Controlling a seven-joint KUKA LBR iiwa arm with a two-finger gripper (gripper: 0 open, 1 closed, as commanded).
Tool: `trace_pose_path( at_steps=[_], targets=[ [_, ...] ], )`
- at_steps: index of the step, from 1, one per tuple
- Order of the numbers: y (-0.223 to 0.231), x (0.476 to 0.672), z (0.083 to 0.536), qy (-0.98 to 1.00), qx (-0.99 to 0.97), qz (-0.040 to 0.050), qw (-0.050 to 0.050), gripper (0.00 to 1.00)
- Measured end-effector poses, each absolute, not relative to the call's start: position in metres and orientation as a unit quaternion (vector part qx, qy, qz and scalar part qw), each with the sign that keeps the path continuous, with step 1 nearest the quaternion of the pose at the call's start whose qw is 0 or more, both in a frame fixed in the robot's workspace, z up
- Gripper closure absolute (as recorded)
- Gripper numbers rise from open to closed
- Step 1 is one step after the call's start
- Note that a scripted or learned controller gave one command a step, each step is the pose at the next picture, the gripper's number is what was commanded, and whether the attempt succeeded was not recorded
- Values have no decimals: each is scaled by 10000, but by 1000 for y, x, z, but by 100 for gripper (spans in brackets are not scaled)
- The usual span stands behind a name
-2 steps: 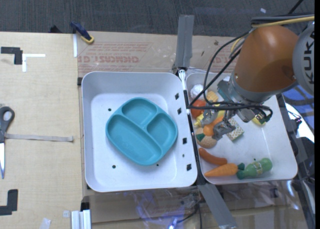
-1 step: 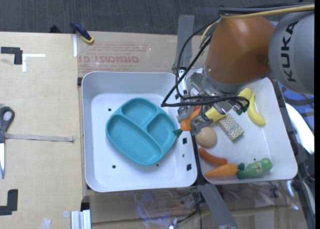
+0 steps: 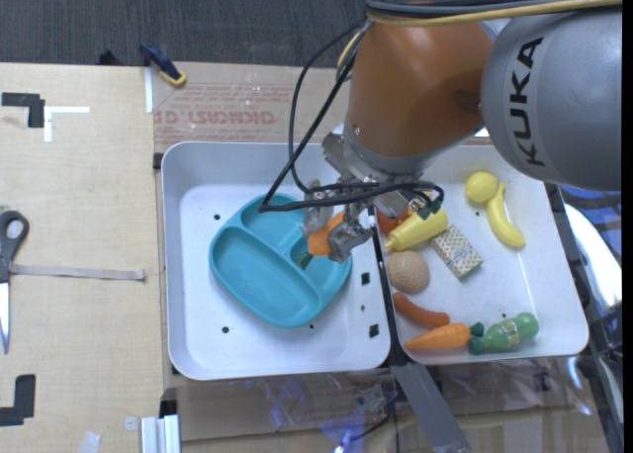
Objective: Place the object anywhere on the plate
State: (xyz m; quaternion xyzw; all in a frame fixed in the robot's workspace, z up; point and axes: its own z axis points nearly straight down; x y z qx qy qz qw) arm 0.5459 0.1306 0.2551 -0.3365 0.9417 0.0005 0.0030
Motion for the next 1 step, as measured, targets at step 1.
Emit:
trace_pose_path(
  at_steps=[1],
  targets=[
    [130,546,255,9417,-3366,4,30,0]
  ],
)
